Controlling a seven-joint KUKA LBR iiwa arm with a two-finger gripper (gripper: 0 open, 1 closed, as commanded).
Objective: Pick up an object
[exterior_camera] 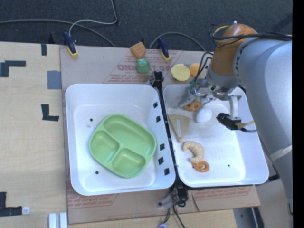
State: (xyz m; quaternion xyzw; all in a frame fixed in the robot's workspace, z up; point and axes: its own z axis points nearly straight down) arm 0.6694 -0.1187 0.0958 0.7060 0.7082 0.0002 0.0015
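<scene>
White plastic bins, two, are sitting side by side on the bench, seen from the camera above.

Left bin (pixel 76 127): is holding one green divided plate (pixel 122 145), lying flat near the middle.

Right bin (pixel 247 165): is holding several small pieces. A brown pretzel-like piece (pixel 192 106) is lying at about 11 o'clock in the bin, directly under the gripper (pixel 195 99). A white egg-shaped piece (pixel 204 115) is lying just beside it, toward 4 o'clock. A tan wedge (pixel 179 125) is resting near the dividing wall. A shrimp-like piece (pixel 195 151) is lying toward 6 o'clock, touching a small brown ring (pixel 201 166).

Gripper: is hanging low over the pretzel piece; whether it is spread or closed cannot be told from this angle, and no hold on anything is visible.

Handling, judged: the pretzel piece is probably light, stiff toy plastic, smooth and apt to slip. Pinching across a thin loop looks better than spanning its full width. The egg nearby is likely rolling away if nudged.
</scene>
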